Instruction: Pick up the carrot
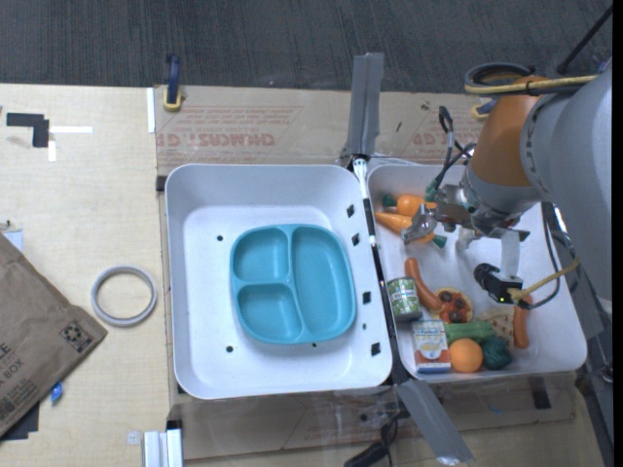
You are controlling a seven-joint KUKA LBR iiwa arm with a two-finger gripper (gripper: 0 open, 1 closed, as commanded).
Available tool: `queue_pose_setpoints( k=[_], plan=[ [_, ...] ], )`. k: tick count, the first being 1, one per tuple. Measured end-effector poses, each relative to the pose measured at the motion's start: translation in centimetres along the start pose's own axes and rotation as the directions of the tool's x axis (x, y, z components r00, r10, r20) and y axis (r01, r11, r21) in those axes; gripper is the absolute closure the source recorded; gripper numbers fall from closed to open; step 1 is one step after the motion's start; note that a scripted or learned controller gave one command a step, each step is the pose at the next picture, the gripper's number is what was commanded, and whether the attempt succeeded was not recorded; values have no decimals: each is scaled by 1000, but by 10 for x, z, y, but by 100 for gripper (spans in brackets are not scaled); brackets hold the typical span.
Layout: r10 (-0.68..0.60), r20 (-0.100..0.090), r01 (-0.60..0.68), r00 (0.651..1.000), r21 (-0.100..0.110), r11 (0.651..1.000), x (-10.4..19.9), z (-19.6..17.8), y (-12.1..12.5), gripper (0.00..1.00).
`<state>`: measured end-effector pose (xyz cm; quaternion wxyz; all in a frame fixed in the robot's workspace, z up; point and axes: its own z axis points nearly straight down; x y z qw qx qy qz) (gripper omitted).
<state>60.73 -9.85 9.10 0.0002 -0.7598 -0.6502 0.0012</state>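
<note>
Here the gripper (425, 225) sits beside the carrot (394, 221) near the right bin's (569, 353) far-left corner; finger state unclear.

The hand (424, 228) hovers beside the carrot (393, 221) in the right bin (565, 343).

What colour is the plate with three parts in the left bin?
The plate is turquoise blue, seen in the camera view.
</note>
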Motion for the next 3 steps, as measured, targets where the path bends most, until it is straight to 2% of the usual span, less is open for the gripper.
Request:
queue_pose_setpoints(
  k=[1,2,3],
  plan=[
    [4,1,-4,1000,6,1000,10,-1,47,0],
    [0,4,0,1000,14,1000,10,-8,45,100],
    [136,0,-136,991,-2,991,85,-101,39,100]
  ],
)
